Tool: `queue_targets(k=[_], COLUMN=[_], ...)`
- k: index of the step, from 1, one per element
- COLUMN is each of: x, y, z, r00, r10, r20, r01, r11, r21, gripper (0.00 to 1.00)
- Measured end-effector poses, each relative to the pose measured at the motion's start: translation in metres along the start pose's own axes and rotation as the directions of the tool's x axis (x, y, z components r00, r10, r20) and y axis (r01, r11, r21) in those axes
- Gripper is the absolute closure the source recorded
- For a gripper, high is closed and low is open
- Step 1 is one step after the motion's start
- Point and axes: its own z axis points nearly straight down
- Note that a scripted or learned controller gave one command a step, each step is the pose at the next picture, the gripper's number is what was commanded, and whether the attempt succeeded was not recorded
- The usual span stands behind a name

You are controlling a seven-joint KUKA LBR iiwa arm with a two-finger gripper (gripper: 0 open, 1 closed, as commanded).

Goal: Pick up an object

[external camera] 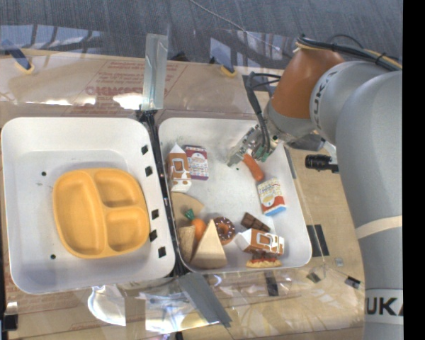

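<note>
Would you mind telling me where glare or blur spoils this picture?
In the camera view, glare whitens the clear sheet behind the bins and the plastic at the front edge; the gripper looks soft and small over the right bin, while the yellow tray is evenly lit, with little shadow.

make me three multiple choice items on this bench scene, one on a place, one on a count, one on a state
1. Where does the yellow plastic divided tray lie?
A. in the left white bin
B. in the right white bin
C. on the cardboard outside both bins

2. How many compartments does that tray have?
A. two
B. three
C. five

3. How does the small orange carrot-shaped toy stand with the two-finger gripper?
A. lifted high above the bench
B. lying low in the right white bin by the gripper
C. resting in the tray

Answers: 1 A, the tray sits inside the left white bin. 2 B, one long and two smaller sections show. 3 B, the toy lies just under the gripper.
</note>
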Motion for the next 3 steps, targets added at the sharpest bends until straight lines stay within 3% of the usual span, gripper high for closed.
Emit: queue_targets(k=[1,2,3], x=[0.023,0.079,0.098], y=[-0.007,0.01,0.068], z=[-0.109,-0.038,-0.161], r00=[0.979,0.94,0.966], r10=[0.204,0.342,0.26], r20=[0.006,-0.006,0.005], r01=[-0.204,-0.342,-0.26], r11=[0.979,0.94,0.966], r21=[-0.004,0.004,-0.009], gripper=[1.0,1.0,1.0])
